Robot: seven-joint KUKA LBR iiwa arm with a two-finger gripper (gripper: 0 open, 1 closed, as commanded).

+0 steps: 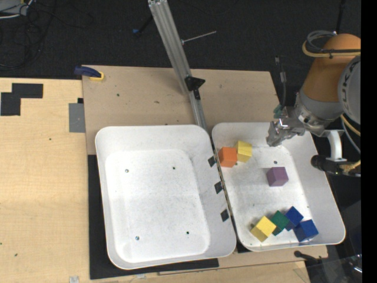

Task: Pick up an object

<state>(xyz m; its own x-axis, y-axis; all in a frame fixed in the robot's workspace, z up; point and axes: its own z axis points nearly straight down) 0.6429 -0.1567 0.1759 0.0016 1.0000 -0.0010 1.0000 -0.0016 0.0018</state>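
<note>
Nothing is lifted yet: the end effector (pixel 277 135), whose state I cannot tell, hovers over the right bin (pixel 327 187), with the yellow cube (pixel 244 151) just left and slightly below it.

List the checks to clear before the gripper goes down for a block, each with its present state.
1. Blocks lie in the right bin: ok.
2. Gripper is over that bin, near its far edge: ok.
3. Gripper is above a block: not ok; the yellow block sits to its left.
4. Purple block stands apart from the others: ok.
5. Yellow block has free sides: not ok; the orange block touches it.
6. Finger opening: cannot tell.
</note>
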